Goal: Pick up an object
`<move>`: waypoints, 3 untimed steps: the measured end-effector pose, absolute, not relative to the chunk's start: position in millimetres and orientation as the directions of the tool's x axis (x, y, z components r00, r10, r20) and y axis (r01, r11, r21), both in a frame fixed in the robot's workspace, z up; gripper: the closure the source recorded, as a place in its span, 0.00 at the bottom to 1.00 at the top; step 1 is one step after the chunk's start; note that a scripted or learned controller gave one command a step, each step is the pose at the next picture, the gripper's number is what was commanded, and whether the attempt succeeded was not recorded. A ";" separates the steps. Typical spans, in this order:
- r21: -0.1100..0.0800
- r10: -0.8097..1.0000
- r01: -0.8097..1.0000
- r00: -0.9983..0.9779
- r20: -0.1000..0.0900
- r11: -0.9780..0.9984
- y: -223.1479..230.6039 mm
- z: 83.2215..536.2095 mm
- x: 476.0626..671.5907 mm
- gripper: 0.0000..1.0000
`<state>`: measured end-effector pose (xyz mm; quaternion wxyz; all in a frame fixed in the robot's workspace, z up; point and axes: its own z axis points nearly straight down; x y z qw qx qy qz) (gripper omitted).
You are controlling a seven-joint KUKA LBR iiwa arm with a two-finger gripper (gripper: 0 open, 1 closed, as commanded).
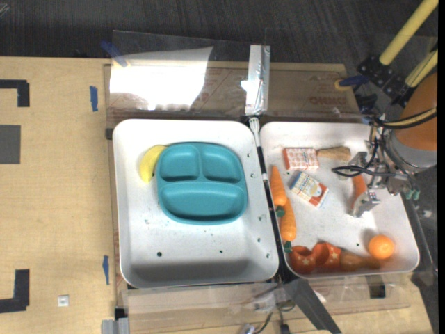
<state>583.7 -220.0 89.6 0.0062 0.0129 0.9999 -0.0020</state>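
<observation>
Gripper, grip state unclear, hangs over right bin of toy food; left bin holds teal tray.

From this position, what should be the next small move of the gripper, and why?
Probably a short descent. The gripper hangs over bare floor in the right bin, with something orange beside it. The orange ball lies apart, nearer the front wall, so a small shift toward it is the alternative.

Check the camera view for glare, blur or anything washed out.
Camera view: strong glare whitens the clear plastic sheet behind the left bin; the teal divided plate is evenly lit and sharp; the tool over the right bin looks slightly soft, its details hard to read.
</observation>
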 end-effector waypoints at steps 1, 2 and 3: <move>-0.007 0.022 0.023 -0.999 -0.024 1.000 -218.2 102.7 587.8 1.00; 0.001 0.225 0.225 -0.974 -0.012 0.974 -167.4 156.2 618.1 1.00; 0.000 0.227 0.227 -0.974 -0.010 0.974 -168.6 154.8 617.1 0.00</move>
